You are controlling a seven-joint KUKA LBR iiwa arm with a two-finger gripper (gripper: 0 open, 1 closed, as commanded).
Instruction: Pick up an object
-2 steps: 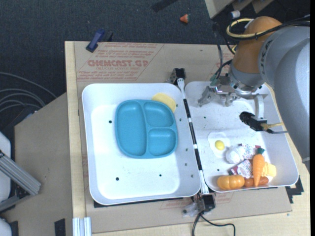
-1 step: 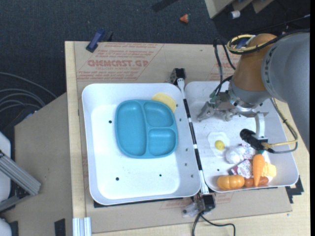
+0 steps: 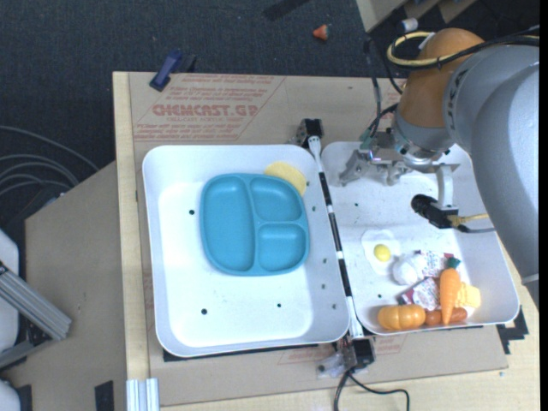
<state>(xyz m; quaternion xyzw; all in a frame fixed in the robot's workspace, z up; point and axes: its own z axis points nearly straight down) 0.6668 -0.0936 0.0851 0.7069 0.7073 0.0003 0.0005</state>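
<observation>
1. Left bin (image 3: pixel 158 229): shallow, white, on the bench.
2. Tray (image 3: pixel 254 223): blue, three compartments, flat in the middle of the left bin. All compartments look bare.
3. Yellow piece (image 3: pixel 288 176): touches the tray's far right corner, close to the wall between the bins.
4. Right bin (image 3: pixel 355 208): shallow, white. Its far half is bare floor and its goods crowd the near right corner.
5. Gripper (image 3: pixel 372 174): low over the far end of the right bin. The fingers seem to stand apart, with only bin floor between them and nothing held.
6. Egg (image 3: pixel 379 249): fried, flat, white with a yellow yolk, lying alone on the floor. It sits toward the near rim from the gripper, almost in line with it, and is the closest item. It is roundish with no long axis, so judged indifferent to wrist turn; its flatness may make the pinch hard.
7. White lump (image 3: pixel 406 270): just beside the egg, on its near right.
8. Roll (image 3: pixel 402 317): orange-brown, against the near rim.
9. Carrot (image 3: pixel 449 288): orange, green top at the far end, long axis running far to near. It is hemmed in by neighbours and well apart from the gripper.

Judgement: nothing is picked yet, and the egg is the likeliest first target.
</observation>
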